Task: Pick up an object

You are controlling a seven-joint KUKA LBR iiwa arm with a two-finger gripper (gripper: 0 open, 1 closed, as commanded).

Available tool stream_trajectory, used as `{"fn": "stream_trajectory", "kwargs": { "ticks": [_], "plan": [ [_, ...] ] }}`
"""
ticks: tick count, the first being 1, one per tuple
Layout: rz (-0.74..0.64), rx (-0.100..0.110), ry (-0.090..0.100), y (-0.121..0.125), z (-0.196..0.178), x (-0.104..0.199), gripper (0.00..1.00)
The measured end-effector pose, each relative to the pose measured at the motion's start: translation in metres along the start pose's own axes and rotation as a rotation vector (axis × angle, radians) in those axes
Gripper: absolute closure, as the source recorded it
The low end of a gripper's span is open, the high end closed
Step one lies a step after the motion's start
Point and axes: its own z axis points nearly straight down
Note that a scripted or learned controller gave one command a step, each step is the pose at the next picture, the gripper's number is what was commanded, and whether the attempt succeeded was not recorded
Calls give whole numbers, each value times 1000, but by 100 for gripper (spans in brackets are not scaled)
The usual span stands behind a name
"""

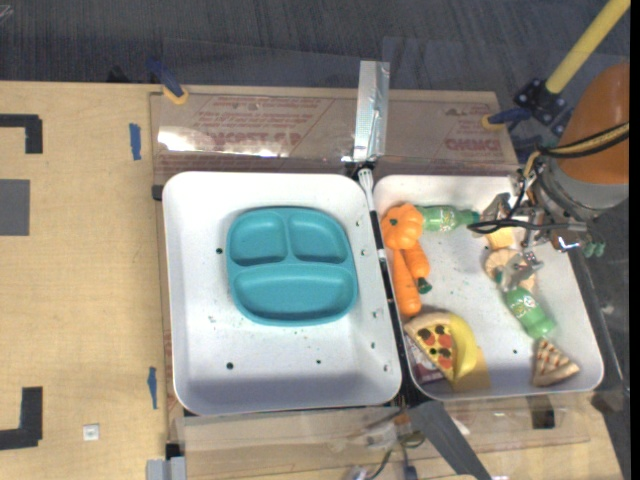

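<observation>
So the stuff to grab is all in the right bin point(590, 363): an orange pumpkin point(402, 224) up against the left wall with a carrot point(407, 273) running down right below it, a green bottle point(446, 216) lying near the top, another green bottle point(528, 308) lying further right, a pizza slice point(552, 361) in the lower right corner, and a banana point(460, 343) sitting on a pizza-printed card point(430, 343) at the bottom. The pincer point(520, 230) is down in the upper right part of that bin, over a small tan piece point(500, 262) (too blurry to say what it is), and honestly can't tell if it's open or closed with all the cables in the way.

The left bin point(200, 368) has a teal divided plate point(291, 264) in the middle. Behind both bins on the desk point(70, 298) there's clear sheeting with red lettering point(250, 118), mirrored and too fuzzy to read.
</observation>
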Motion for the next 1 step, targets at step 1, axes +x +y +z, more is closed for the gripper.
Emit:
{"fn": "stream_trajectory", "kwargs": {
  "ticks": [1],
  "plan": [
    [69,-4,3,-25,57,22,0]
  ]
}}
